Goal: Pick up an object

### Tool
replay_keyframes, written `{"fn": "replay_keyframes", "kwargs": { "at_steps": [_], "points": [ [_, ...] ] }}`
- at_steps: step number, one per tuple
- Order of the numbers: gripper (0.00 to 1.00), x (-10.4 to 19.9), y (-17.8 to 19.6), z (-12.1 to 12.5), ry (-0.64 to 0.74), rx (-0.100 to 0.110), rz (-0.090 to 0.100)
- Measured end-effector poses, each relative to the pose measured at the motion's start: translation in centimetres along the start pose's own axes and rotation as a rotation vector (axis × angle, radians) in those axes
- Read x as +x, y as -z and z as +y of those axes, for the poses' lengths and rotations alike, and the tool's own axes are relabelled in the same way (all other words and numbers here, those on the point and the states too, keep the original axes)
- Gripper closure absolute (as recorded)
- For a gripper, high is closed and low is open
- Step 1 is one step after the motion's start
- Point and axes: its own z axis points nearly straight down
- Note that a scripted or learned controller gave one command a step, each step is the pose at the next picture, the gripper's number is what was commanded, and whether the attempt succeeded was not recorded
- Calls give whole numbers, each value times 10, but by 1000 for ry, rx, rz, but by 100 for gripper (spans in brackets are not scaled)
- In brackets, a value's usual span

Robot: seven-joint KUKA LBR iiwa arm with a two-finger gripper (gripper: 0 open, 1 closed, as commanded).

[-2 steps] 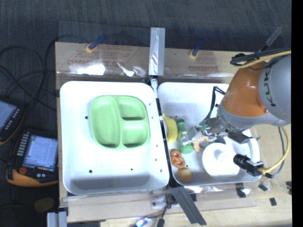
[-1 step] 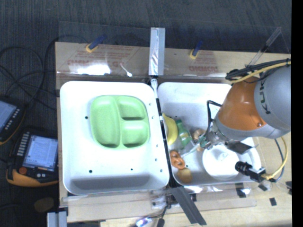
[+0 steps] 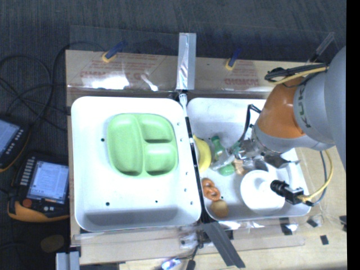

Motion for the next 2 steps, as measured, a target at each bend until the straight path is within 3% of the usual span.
{"fn": "replay_keyframes", "kwargs": {
  "at_steps": [1, 2],
  "points": [
    [100, 0, 10, 2, 0, -4, 0],
    [100, 65, 93, 68, -227, 10, -4]
  ]
}}
